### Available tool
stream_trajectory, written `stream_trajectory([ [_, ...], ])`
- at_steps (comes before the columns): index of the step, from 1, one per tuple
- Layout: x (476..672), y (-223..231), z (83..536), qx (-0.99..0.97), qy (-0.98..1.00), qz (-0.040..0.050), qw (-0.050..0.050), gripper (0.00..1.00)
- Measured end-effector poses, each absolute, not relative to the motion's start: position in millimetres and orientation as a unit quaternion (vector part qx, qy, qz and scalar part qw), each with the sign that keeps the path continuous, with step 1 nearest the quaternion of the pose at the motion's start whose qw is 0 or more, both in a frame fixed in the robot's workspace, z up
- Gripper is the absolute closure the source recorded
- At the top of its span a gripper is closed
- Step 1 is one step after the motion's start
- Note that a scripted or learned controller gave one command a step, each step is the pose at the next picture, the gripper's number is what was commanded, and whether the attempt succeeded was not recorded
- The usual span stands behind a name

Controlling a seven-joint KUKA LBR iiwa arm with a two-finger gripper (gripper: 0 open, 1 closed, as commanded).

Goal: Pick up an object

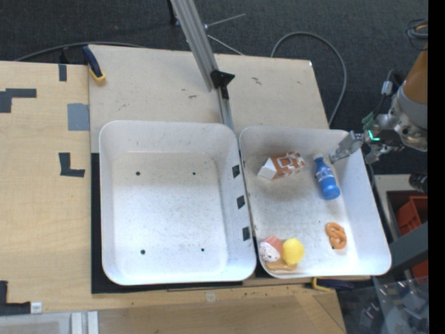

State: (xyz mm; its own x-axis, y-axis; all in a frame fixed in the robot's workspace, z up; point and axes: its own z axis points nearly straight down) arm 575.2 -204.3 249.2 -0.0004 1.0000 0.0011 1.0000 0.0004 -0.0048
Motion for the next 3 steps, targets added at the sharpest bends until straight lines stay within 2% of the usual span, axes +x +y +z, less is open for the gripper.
stream_trajectory([
  [1, 576.1, -204, 251, -0.706, -0.708, 0.0005, 0.000, 0.00],
  [2, 584.0, -207, 193, -0.707, -0.708, 0.0021, 0.002, 0.00],
  [3, 580.9, -198, 144, -0.707, -0.708, 0.0019, 0.003, 0.00],
])
